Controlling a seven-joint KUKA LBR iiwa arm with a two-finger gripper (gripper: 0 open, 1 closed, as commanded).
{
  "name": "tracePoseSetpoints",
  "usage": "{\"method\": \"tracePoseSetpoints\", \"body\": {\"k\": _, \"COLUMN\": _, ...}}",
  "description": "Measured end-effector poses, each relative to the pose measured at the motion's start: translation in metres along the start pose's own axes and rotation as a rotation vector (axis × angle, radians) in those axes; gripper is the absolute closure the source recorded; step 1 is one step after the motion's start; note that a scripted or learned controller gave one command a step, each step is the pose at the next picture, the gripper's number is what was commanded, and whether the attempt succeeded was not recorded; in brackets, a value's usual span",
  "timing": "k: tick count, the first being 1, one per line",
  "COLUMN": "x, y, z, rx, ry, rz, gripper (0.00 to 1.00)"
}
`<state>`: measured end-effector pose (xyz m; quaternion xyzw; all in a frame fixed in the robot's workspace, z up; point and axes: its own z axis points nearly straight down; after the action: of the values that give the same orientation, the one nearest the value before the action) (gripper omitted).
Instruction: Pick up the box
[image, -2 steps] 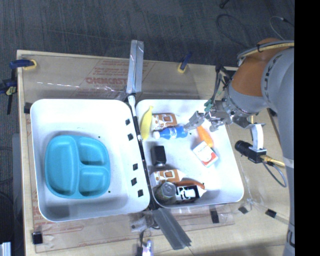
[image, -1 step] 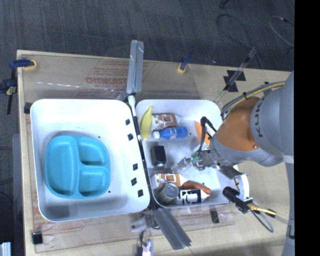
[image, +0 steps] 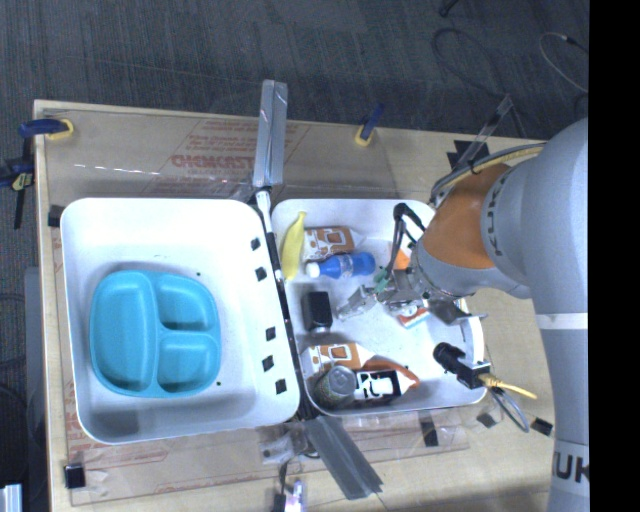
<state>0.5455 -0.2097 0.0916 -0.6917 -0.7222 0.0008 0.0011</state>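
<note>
Gripper (image: 372, 293) hangs low in the middle of the right bin (image: 470, 395), whether spread or pressed together I cannot tell, while the box (image: 329, 240) lies flat near the far wall beside a banana (image: 291, 245), apart, likely the next reach

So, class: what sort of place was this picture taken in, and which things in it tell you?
Most likely a robotics lab set up for grasping trials. A grey arm reaches over two white bins on a bench, the right one cluttered with small items such as a banana and a bottle.
</note>
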Motion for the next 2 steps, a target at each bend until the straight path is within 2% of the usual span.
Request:
{"method": "tracePoseSetpoints", "body": {"k": 1, "x": 0.0018, "y": -0.0281, "z": 0.0005, "rx": 0.001, "ry": 0.002, "rz": -0.100, "gripper": 0.00}}
{"method": "tracePoseSetpoints", "body": {"k": 2, "x": 0.0018, "y": -0.0280, "z": -0.0092, "rx": 0.002, "ry": 0.001, "rz": -0.104, "gripper": 1.00}}
